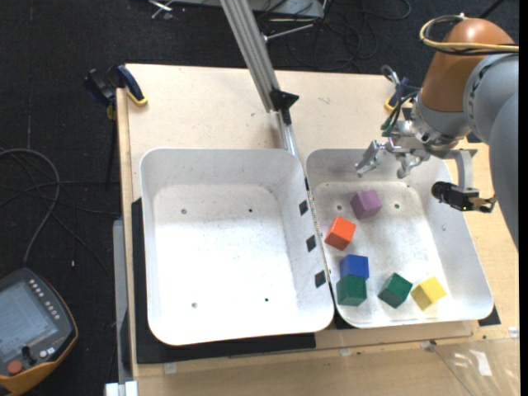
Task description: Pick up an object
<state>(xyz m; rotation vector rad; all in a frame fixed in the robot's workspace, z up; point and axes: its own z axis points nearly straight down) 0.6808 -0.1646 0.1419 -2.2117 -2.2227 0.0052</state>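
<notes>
Step in hand: approach, by the look of it; nothing lifted, every block lying on the floor of the right bin.
Gripper: poised over the far edge of the right bin, fingers spread apart, nothing between them.
Nearest candidate: purple block, just below and in front of the fingertips, apart from them, standing alone.
Other candidates: orange block nearer the bin's left wall; blue block touching or all but touching the dark green block at the near left; second green block and yellow block close together at the near edge.
Left bin: white floor, no blocks in it.
Next move, as a judgement: short descent toward the purple block, fingers kept apart to straddle it, then closing and lifting.
Reason for that choice: free space on all sides of the purple block, unlike the crowded near corner.
Risk: block tilted on the floor, so likely to slip or get nudged aside if the fingers come down off-centre.
</notes>
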